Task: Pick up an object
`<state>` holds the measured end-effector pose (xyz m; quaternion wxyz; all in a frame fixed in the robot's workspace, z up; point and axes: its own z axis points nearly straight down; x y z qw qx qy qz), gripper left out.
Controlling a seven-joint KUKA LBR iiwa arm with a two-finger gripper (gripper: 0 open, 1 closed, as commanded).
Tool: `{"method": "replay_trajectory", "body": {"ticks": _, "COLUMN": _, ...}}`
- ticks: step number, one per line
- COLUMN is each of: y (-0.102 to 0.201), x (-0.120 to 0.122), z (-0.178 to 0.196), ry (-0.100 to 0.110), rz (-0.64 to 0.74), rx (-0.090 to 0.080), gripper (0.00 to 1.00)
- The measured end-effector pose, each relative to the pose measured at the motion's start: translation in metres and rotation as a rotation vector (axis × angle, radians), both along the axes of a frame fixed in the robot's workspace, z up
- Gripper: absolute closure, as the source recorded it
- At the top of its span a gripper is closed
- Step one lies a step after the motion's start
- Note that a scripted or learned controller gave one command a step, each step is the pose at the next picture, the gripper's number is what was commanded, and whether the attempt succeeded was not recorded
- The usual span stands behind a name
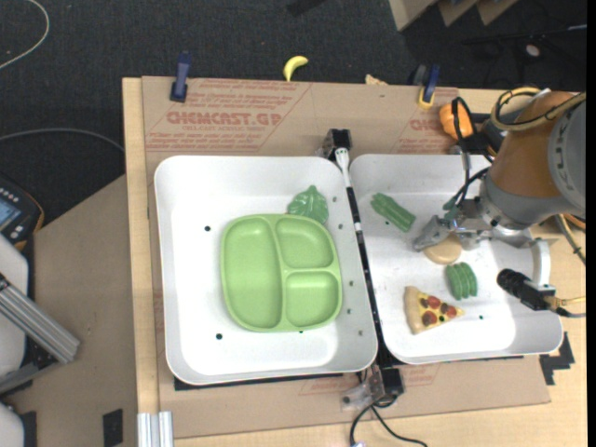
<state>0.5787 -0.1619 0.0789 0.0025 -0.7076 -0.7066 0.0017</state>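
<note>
In the right shallow white bin (521, 343), nearest the camera at its 6 o'clock, lies a tan triangular toy pizza slice with red dots (428, 308), and just beyond it at 1 o'clock a ridged dark green plastic piece (461, 279). Toward the bin's centre the two-finger gripper (443, 237) hangs over a pale beige rounded object (445, 250), touching or nearly touching it; whether the pincer is spread or pinching cannot be told. Farther off at 11 o'clock lies an elongated green toy vegetable (393, 210), while the left white bin (186, 277) holds a light green three-compartment plastic plate (279, 271) with a green leafy toy (309, 203) at its 12 o'clock.
</note>
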Motion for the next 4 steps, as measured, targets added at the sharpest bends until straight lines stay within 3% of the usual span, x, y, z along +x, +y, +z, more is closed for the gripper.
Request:
{"method": "replay_trajectory", "body": {"ticks": 1, "y": 0.0, "x": 0.001, "z": 0.017, "ry": -0.009, "rz": 0.0, "rx": -0.003, "gripper": 1.0}}
{"method": "replay_trajectory", "body": {"ticks": 2, "y": 0.05, "x": 0.038, "z": 0.117, "ry": -0.02, "rz": 0.009, "rx": -0.002, "gripper": 1.0}}
{"method": "replay_trajectory", "body": {"ticks": 3, "y": 0.116, "x": 0.001, "z": 0.11, "ry": -0.001, "rz": 0.008, "rx": 0.003, "gripper": 1.0}}
{"method": "replay_trajectory", "body": {"ticks": 4, "y": 0.166, "x": 0.01, "z": 0.159, "ry": -0.011, "rz": 0.006, "rx": 0.0, "gripper": 1.0}}
